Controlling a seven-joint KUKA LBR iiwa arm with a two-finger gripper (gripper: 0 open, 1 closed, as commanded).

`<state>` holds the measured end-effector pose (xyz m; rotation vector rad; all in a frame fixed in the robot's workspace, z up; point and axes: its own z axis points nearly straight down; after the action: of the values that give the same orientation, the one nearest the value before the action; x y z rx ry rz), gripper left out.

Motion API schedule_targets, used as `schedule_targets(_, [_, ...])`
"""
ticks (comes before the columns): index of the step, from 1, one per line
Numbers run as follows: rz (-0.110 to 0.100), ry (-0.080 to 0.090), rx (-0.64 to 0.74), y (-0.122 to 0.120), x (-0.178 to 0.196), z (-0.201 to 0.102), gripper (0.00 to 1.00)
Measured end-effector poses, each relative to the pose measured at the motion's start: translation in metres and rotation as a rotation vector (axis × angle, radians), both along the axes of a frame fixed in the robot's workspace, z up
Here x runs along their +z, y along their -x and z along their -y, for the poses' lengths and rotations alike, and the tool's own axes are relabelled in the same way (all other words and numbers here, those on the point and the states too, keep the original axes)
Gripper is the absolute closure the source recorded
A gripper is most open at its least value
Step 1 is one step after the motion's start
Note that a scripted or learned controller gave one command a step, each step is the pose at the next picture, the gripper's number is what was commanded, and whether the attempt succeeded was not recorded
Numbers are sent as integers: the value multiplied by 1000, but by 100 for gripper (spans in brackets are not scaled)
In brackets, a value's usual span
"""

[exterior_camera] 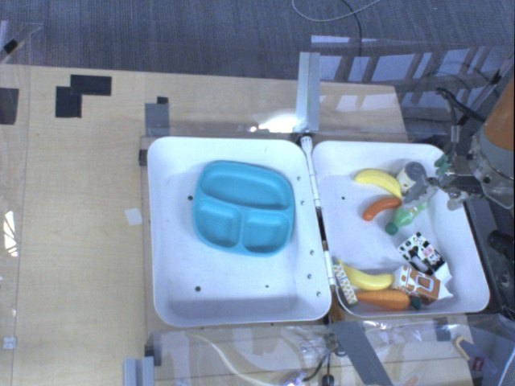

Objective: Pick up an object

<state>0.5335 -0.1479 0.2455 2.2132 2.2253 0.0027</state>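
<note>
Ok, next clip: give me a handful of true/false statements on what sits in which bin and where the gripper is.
1. The blue divided tray lies in the left bin. True.
2. Both bananas lie side by side at the right bin's far end. False: one banana is at the far end, the other banana at the near edge.
3. The gripper is over the right bin. True.
4. An orange carrot lies next to the near banana. True.
5. The black-and-white patterned item rests on the blue tray. False: it lies in the right bin.
</note>
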Motion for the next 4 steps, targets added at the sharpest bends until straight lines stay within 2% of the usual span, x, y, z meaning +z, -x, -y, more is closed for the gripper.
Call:
schedule_targets(1, [-1, 0, 0, -59, -81, -1, 0])
schedule_targets(2, [3, 2, 90, -94, -133, 27, 0])
schedule_targets(3, [2, 0, -18, -18, -118, 4, 0])
schedule_targets(4, [9, 0, -55, -90, -156, -24, 0])
